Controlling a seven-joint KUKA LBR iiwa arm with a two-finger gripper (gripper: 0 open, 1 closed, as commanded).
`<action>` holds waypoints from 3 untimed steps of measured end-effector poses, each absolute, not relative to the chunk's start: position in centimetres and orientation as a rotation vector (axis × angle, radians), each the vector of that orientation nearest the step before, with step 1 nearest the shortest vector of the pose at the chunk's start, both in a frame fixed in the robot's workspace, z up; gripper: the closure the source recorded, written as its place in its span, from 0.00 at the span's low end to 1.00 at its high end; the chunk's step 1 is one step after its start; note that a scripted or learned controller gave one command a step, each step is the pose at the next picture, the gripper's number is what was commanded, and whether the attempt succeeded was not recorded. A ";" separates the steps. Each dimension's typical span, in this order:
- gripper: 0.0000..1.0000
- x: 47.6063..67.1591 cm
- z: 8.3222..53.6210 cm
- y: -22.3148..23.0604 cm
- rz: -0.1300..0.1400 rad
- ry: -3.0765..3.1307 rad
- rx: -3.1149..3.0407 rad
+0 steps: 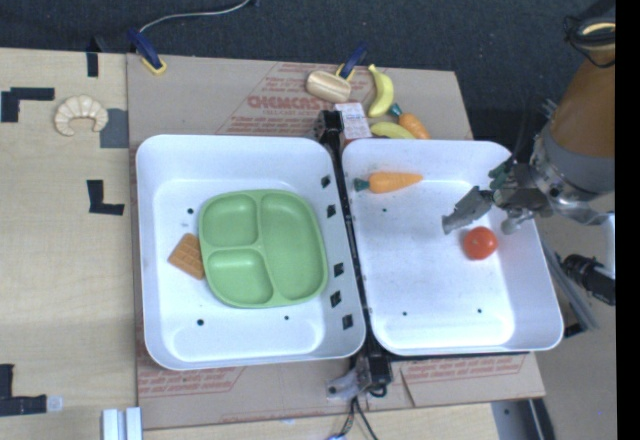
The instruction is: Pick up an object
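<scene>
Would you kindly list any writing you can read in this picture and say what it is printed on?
"CHEMCAS": red print on the cardboard sheet behind the two bins; the word may run on, and the smaller red line under it is too blurred to read.
Red print on the cardboard's front edge, below the right bin: too small to read.
Small box beside the bananas: its label is too blurred to read.

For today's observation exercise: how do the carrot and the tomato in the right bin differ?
The carrot is long, tapered and orange; the tomato is round and red. The carrot lies near the bin's far wall, away from the gripper; the tomato sits just beneath it. Both rest loose on the right bin floor.
</scene>
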State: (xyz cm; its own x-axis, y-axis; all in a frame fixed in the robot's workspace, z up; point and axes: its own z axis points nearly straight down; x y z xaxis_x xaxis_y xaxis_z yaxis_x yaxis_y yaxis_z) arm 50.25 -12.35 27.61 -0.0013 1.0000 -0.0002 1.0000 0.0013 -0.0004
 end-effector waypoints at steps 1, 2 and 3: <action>0.00 52.4 19.5 -20.2 0.004 -2.218 -2.221; 0.00 55.1 8.7 -21.8 -0.004 -2.227 -2.223; 1.00 55.1 9.7 -21.9 -0.003 -2.228 -2.227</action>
